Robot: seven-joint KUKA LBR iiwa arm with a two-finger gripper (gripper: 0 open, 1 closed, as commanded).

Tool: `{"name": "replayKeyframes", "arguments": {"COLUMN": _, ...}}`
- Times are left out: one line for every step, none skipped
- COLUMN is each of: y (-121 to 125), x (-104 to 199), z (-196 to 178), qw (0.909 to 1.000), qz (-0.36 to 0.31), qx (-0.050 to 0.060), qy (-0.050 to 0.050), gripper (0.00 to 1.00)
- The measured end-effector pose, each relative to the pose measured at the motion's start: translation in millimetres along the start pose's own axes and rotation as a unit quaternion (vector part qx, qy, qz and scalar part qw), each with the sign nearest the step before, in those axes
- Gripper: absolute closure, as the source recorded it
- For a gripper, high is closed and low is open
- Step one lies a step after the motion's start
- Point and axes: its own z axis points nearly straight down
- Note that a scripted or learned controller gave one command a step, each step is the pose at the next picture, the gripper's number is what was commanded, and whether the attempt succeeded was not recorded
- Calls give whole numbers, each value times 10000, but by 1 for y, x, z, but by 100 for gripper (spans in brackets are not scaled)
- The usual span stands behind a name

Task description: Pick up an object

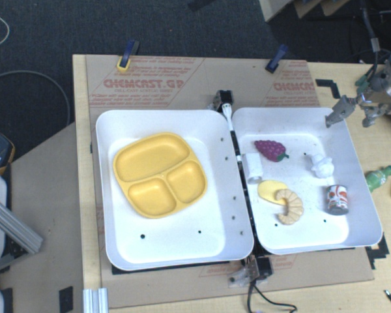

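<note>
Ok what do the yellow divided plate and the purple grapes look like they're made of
The yellow divided plate looks like moulded plastic with a smooth satin finish: even colour, soft rounded rims between its three compartments. The purple grapes seem a plastic or rubber toy, going by the uniform bumpy cluster, though the small view leaves that open.

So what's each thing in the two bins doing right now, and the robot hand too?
yellow tray: flat in the left bin, compartments up
grapes: lying in the right bin
white tube: lying beside the divider
banana: lying flat, touching the croissant
can: on its side
white figure: resting, untouched
gripper: over the right bin's far corner, holding nothing
</note>
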Motion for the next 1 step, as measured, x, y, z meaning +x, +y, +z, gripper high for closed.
{"name": "replayKeyframes", "arguments": {"y": -26, "x": 63, "z": 112, "qw": 10000, "qz": -21, "qx": 61, "qy": 33, "gripper": 0}}
